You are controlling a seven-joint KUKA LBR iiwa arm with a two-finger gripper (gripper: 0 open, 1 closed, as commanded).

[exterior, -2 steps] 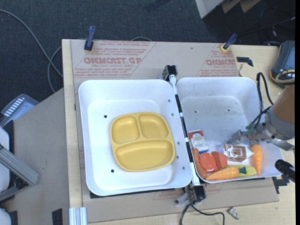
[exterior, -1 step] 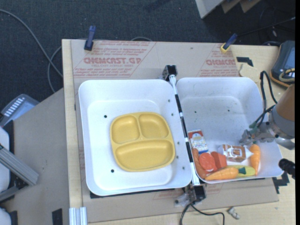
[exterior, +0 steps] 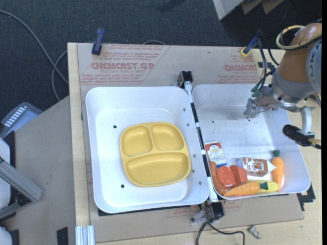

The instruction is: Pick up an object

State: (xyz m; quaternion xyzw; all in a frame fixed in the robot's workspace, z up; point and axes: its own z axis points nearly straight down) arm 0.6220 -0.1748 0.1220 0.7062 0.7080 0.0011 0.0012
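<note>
Status: pick not yet made. The objects lie in a cluster at the near end of the right bin (exterior: 232, 103), and none is lifted or between the fingers.

Contents of the right bin, taken from its near rim: a long carrot (exterior: 241, 189) lies along the rim. Just behind it sit a tomato (exterior: 225, 176) and a red block (exterior: 240, 174), touching or nearly so. A small carton (exterior: 215, 152) lies beside the divider, just behind the tomato. A second carton (exterior: 255, 167) lies toward the right, with a short carrot (exterior: 277, 170) standing on its far side against the right wall. A yellow-green piece (exterior: 270, 186) shows between the long carrot's tip and the short carrot; its kind is not clear.

The left bin (exterior: 99, 116) holds a yellow tray (exterior: 155, 153), three compartments, nothing in them.

Gripper (exterior: 254, 107): hangs over the far part of the right bin, well apart from the cluster, above bare floor. It touches no object and holds nothing. Jaw opening: I cannot tell at this size and slant.

Remaining, as judged: travel toward the near rim, descend on one item, close, lift. The tight packing there may make a clean grip difficult.
</note>
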